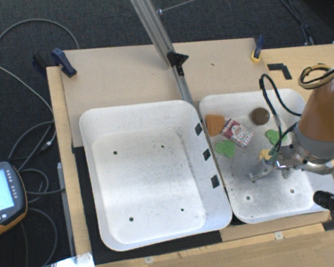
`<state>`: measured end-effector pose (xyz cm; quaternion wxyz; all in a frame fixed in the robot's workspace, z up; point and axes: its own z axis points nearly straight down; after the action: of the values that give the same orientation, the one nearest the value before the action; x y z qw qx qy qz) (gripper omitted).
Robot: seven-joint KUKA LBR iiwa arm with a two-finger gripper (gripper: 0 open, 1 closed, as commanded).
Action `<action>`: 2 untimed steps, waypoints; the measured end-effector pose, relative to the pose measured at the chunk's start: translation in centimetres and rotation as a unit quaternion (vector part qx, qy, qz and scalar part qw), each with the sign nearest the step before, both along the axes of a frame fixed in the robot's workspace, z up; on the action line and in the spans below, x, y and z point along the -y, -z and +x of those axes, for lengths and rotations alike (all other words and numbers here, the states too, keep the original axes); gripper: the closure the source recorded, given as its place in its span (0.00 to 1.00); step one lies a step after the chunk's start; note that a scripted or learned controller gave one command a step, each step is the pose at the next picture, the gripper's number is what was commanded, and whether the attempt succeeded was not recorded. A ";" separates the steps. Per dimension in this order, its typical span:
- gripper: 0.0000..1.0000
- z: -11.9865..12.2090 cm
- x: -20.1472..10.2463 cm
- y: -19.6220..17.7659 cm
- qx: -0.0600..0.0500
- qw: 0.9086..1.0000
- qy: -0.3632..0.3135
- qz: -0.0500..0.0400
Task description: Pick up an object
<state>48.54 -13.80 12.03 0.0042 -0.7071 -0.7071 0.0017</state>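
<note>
arm reaches into the right bin (247,207) from the right, hand (265,166) low over the bin floor near its middle. hand state: cannot tell how far open it is, and nothing is visibly held in it. candidate objects all sit in the far half of the right bin, taken relative to the hand: red-and-white patterned packet (237,132) lies up and to the left of the hand, long axis running diagonally from upper left to lower right; orange block (215,123) just beyond the packet, touching or nearly touching its left end; green leaf-shaped piece (225,148) directly left of the hand and below the packet, near; brown round object (259,115) straight up from the hand, apart from the rest; a second green piece (273,136) just above the hand, closest of all, partly hidden by the cables. judgement: nearest target is that second green piece; the move turns on a short shift toward the far wall. left bin (142,180) lies beside it on the counter (118,75).
</note>
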 end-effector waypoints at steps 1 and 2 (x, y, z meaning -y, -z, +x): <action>0.00 -0.1 -0.1 3.0 0.001 1.000 0.000 0.000; 1.00 0.0 -0.1 1.7 0.004 1.000 0.000 -0.001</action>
<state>48.57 -13.72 10.31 0.0010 -0.7070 -0.7072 -0.0006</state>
